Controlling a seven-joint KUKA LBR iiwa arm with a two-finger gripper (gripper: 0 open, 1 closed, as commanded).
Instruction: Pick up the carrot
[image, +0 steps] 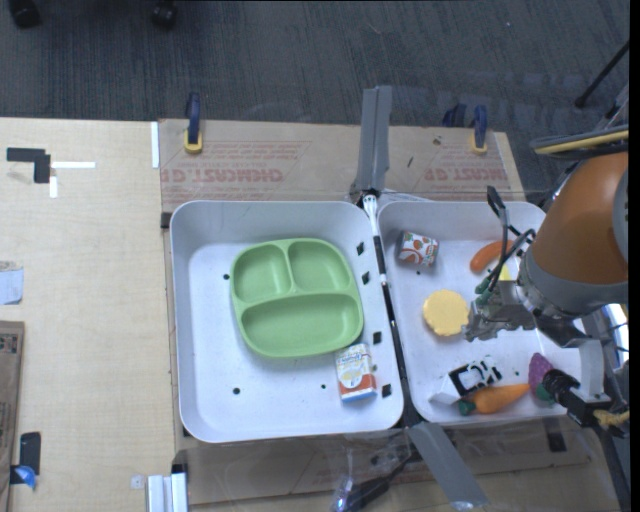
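Carrot first: it lies in the right bin, down at the near wall, with its long axis running roughly left to right, green end at the left and the tip pointing right and slightly away. The gripper hangs over the middle of that same bin, reaching in from the right, and I can't tell from here how its working end is set; nothing orange sits in it that I can make out. From the gripper, then, the carrot is toward the near side, a little to the right, not touching it, with a small black-and-white object lying between the two. Just left of the gripper sits a round yellow piece. Farther off there's a second orange item at the bin's far right, partly behind the arm, and a small printed can at the far left. My read: the move ahead is a short shift toward the near wall, with the wrist set across that left-right axis. Over in the left bin, a green divided plate and a little carton.
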